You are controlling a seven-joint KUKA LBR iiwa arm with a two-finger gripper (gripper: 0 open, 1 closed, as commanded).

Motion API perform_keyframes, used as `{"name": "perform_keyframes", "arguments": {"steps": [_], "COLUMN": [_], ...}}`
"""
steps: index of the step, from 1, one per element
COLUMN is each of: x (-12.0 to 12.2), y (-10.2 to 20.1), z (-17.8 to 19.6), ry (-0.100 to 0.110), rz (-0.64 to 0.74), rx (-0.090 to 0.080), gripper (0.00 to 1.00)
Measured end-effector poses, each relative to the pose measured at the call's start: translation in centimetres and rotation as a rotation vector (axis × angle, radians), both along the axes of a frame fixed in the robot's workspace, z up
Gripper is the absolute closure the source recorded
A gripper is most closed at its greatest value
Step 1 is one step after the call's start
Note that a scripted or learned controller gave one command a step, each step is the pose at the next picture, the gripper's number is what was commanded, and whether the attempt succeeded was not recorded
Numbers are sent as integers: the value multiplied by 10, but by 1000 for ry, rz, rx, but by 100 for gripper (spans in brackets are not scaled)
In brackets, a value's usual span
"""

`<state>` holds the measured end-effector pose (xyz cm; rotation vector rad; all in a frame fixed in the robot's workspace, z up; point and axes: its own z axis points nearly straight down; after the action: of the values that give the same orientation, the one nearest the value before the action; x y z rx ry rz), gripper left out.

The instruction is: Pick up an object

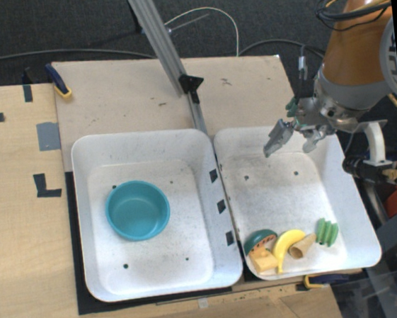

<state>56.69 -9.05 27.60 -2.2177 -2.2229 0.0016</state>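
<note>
- Pale wooden bench (pixel 19 211), two white bins.
- Left bin (pixel 84 157): teal bowl (pixel 138 210), rigid, light, rim-graspable.
- Right bin (pixel 345 195), near corner: banana (pixel 288 242) amid small toys, probably light plastic; grasp mid-body.
- Gripper (pixel 293 140) hovers above far end, fingers spread, empty.

A bowl (pixel 138 210) sits in the left bin (pixel 87 154); a banana (pixel 287 243) lies at the right bin's (pixel 345 195) near edge.

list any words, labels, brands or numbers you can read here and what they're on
None: no readable text anywhere in the camera view.
The blue bowl, the banana and the green piece carry no print.
The dark tape pieces on the bench are plain shapes, not letters.
The gripper shows no label.
</note>
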Motion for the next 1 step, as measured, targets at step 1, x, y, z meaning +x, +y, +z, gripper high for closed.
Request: {"name": "perform_keyframes", "arguments": {"steps": [1], "x": [0], "y": [0], "z": [0], "ry": [0], "rz": [0], "rx": [0], "gripper": [0]}}
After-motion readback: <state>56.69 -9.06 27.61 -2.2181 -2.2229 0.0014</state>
